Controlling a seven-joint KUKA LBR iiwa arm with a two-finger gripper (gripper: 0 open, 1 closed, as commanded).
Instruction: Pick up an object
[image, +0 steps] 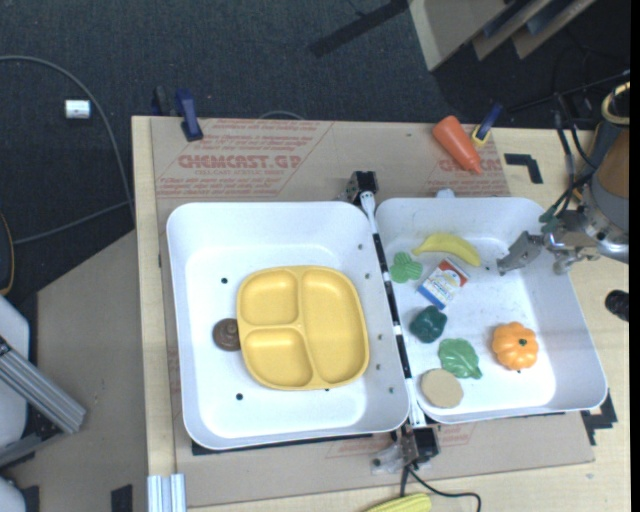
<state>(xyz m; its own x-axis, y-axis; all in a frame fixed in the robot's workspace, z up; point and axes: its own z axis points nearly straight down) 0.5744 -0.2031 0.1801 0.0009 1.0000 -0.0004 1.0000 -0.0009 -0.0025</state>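
Observation:
My gripper (535, 262) hangs over the right edge of the right bin (575, 330), open, with nothing between its fingers. In that bin lie a yellow banana (447, 246), a small blue-and-white box (441, 283), a light green piece (404, 268), a dark green pepper (429, 323), a green leafy piece (460, 357), an orange pumpkin (515, 345) and a tan round disc (441, 388). The banana is the nearest object, to the gripper's left.
The left bin (195, 300) holds a yellow divided plate (300, 327) and a brown round piece (226, 334) beside it. An orange carrot (458, 145) lies on the bench behind the right bin. Blue clamps (187, 113) stand at the bench's back edge.

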